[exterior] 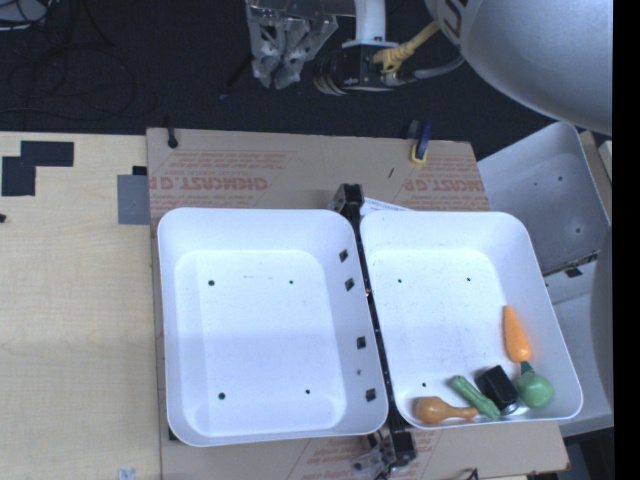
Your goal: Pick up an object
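Five or so objects [490, 388] clustered, right bin [440, 238] near corner.

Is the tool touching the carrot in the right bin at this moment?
Apart. The camera view shows the tool raised at the top of the picture, beyond the bins, while the carrot lies by the right bin's far-right wall.

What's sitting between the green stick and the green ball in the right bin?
In the camera view, a small black block lies between the green stick and the round green ball, in the right white bin's near corner.
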`<move>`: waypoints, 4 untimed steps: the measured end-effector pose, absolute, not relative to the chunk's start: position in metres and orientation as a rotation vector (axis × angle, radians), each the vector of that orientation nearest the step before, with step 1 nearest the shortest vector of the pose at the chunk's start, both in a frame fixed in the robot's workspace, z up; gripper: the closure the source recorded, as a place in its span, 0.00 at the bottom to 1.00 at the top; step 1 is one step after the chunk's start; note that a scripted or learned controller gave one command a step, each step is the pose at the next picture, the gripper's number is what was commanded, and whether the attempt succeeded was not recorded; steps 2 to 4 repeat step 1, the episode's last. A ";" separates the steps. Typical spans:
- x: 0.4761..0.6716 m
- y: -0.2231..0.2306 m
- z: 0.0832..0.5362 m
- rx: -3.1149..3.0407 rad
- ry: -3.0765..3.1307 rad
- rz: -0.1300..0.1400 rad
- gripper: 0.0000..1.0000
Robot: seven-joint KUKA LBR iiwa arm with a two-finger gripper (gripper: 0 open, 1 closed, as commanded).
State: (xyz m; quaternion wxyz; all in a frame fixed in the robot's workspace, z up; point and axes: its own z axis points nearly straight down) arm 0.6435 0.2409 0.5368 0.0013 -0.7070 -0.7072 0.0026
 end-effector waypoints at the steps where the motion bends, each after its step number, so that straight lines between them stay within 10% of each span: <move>1: 0.644 0.243 0.537 -2.217 -2.223 0.006 1.00; 4: 0.644 0.243 0.537 -2.217 -2.223 0.006 1.00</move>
